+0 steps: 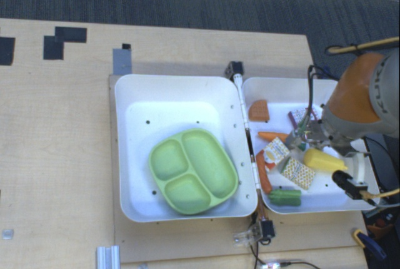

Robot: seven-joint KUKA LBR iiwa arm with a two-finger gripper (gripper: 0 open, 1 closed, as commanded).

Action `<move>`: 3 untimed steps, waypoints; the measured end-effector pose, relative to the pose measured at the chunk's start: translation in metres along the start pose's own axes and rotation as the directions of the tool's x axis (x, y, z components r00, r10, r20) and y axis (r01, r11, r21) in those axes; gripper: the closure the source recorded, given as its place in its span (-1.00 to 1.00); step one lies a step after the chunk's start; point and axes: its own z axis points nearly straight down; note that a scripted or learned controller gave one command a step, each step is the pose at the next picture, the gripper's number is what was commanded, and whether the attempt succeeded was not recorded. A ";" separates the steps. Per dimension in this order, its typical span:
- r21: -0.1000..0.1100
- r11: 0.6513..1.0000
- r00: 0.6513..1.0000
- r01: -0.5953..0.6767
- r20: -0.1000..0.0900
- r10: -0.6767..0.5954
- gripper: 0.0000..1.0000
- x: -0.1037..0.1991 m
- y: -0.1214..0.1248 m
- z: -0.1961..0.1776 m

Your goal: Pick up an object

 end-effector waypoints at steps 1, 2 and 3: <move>-0.006 1.000 1.000 0.000 0.001 0.000 1.00 0.000 0.002 -0.012; -0.006 1.000 1.000 0.000 0.002 0.000 -1.00 0.000 0.002 -0.012; -0.009 1.000 1.000 0.002 0.001 -0.002 1.00 0.000 0.004 -0.022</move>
